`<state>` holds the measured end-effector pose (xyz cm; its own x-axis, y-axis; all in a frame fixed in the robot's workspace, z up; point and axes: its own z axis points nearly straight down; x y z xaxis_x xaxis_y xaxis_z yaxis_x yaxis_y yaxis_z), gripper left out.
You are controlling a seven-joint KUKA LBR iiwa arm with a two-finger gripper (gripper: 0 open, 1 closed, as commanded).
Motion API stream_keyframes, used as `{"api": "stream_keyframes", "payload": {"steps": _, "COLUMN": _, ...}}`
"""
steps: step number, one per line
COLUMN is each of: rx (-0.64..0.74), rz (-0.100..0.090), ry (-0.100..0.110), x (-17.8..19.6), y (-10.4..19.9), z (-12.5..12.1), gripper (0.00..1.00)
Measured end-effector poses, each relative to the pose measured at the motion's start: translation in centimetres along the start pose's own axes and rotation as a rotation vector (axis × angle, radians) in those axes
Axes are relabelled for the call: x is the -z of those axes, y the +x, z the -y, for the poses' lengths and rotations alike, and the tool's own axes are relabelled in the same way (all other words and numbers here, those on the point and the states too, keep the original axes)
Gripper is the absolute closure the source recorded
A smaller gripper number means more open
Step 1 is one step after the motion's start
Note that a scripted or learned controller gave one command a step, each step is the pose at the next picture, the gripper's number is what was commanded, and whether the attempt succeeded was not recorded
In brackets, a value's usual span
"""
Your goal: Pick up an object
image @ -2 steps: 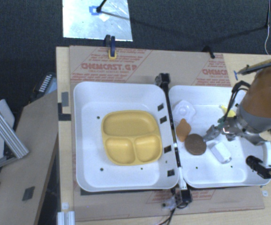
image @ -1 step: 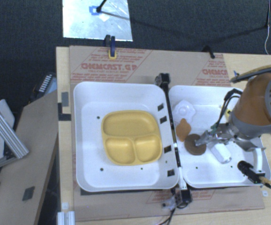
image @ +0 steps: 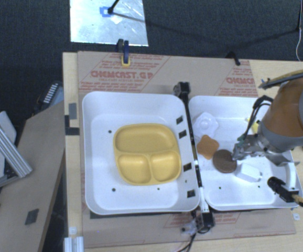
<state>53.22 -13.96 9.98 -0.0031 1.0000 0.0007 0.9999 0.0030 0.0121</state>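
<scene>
The arm reaches in from the right, and its gripper [image: 241,152] is low inside the right bin [image: 230,197], just beside a dark brown disc [image: 225,161]. I cannot tell whether it is open or closed (the wrist hides it). A tan, toast-like piece [image: 207,146] touches the disc's upper left edge. A white block [image: 248,172] lies nearby. A yellow divided tray [image: 144,153] sits in the left bin [image: 96,156].

A yellow divided tray [image: 146,153] sits in the left bin [image: 96,140].
</scene>
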Motion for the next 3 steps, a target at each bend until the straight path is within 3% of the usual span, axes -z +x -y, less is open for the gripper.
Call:
{"api": "stream_keyframes", "payload": {"steps": 2, "rx": 0.002, "rz": 0.003, "ry": 0.004, "x": 11.9, "y": 0.0, "z": -0.5, "gripper": 1.0}}
{"api": "stream_keyframes", "payload": {"steps": 3, "rx": 0.002, "rz": 0.002, "ry": 0.005, "x": 16.1, "y": 0.0, "z": -0.7, "gripper": 1.0}}
